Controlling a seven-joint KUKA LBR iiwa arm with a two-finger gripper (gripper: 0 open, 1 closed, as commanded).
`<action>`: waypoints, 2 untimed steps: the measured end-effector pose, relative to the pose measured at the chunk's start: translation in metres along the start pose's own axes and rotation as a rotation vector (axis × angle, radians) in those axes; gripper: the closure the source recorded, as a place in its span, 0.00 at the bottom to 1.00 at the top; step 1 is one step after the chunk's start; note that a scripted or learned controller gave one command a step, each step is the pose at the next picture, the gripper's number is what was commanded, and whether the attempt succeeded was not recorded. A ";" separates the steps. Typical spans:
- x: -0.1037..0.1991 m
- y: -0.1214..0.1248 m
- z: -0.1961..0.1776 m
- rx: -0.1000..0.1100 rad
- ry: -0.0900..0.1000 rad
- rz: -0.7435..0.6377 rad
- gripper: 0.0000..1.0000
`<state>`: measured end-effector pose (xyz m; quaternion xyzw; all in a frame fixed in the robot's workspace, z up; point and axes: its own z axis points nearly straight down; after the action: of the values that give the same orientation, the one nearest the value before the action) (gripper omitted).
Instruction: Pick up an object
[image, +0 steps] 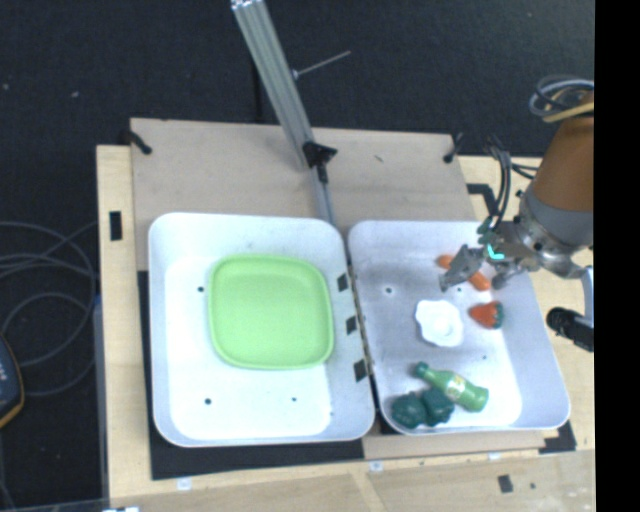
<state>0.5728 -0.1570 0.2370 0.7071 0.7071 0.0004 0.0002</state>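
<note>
The right bin (390, 260) holds a white round object (439, 322), a red strawberry-like piece (487, 315), a green bottle (453, 386) lying on its side, and a dark green lump (421, 407). Small orange pieces (445, 262) lie near the gripper. My gripper (483, 273) hangs over the upper right part of this bin, above the orange pieces, with its fingers spread open and nothing between them.
The left bin (180, 300) holds a light green square plate (270, 310). A metal pole (280, 85) slants up from between the bins at the back. The bench edge and cables lie to the left.
</note>
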 end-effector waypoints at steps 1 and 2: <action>0.000 0.000 0.000 0.000 0.000 0.000 0.00; 0.003 0.002 0.043 0.004 0.000 0.000 0.00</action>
<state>0.5745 -0.1537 0.1943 0.7072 0.7070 -0.0010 -0.0010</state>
